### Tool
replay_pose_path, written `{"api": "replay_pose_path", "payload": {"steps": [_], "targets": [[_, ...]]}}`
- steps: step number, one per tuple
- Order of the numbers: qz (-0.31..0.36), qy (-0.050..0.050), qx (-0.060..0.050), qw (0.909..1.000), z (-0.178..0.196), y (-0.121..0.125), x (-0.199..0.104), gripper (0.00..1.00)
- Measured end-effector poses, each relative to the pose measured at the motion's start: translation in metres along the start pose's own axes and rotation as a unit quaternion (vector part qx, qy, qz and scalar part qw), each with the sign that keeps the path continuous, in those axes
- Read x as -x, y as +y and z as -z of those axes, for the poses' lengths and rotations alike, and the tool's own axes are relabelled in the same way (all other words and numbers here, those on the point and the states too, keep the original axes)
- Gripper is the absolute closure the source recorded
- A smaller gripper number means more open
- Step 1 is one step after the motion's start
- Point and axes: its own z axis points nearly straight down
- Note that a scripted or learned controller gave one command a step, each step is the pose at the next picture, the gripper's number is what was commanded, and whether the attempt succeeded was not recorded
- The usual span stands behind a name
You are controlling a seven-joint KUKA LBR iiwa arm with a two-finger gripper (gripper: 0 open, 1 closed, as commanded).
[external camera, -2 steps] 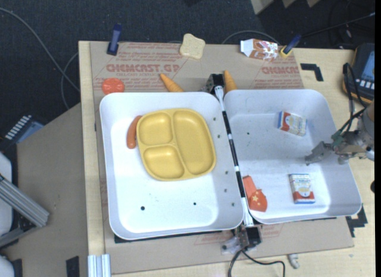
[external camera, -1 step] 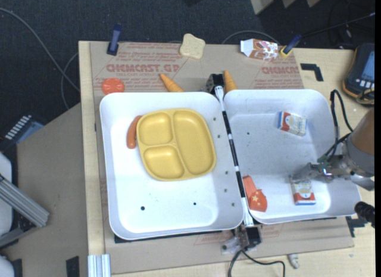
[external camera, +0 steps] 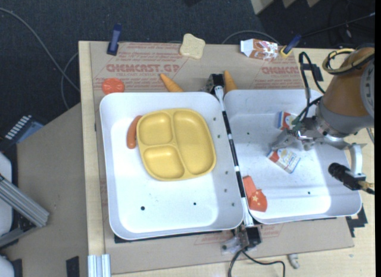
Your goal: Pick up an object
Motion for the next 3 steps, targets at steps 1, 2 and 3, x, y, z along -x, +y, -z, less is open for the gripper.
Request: {"api": "replay_pose_path", "payload": {"steps": [1, 2, 3], "targets": [[-0.001, 0.000, -0.002, 1.0000, -0.014, -0.009, -0.038, 0.00], [-0.001, -0.001, -0.001, 1.0000, -0.004, -0.009, -0.038, 1.00], [-0.001, -0.001, -0.001, 1.0000, -0.004, -0.009, -0.038, 0.00]]}}
